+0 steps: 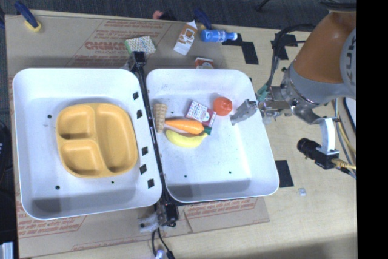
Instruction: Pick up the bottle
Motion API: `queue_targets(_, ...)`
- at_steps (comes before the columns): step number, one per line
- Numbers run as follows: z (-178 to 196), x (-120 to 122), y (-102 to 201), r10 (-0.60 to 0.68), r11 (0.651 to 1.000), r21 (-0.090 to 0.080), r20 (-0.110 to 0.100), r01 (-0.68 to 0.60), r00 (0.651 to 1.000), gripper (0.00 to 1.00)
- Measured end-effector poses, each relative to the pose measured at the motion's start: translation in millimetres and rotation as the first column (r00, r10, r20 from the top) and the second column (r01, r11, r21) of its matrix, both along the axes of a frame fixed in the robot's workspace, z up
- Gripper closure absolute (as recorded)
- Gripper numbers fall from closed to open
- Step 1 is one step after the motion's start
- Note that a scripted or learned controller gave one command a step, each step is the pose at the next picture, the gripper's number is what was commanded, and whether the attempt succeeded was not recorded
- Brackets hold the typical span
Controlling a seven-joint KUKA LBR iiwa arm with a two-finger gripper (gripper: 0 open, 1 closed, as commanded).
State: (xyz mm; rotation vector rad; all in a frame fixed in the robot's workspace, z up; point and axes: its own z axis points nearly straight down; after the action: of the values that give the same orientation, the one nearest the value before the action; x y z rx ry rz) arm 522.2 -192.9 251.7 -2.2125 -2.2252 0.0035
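The bottle (216, 36) is small and blue with a pale cap end, lying on its side on the bench behind the right bin (257, 158), outside both bins. My gripper (243, 112) hangs low over the right side of the right bin, just right of an orange-red ball (222, 105). It is well in front of the bottle and apart from it. The grey arm with its orange band (324, 51) reaches in from the right.
In the right bin lie a carrot (185, 125), a banana (185, 140), a cone (159, 115) and a small red-and-white carton (197, 110). The left bin (24, 130) holds a yellow divided plate (97, 137). A small carton (186, 38) and a patterned packet (140, 44) lie near the bottle.
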Motion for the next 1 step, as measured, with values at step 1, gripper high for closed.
queue_targets(1, 10.0, 0.3, 0.3, 0.005, 1.0, 0.001, -0.002, -0.005, 1.0, 1.0)
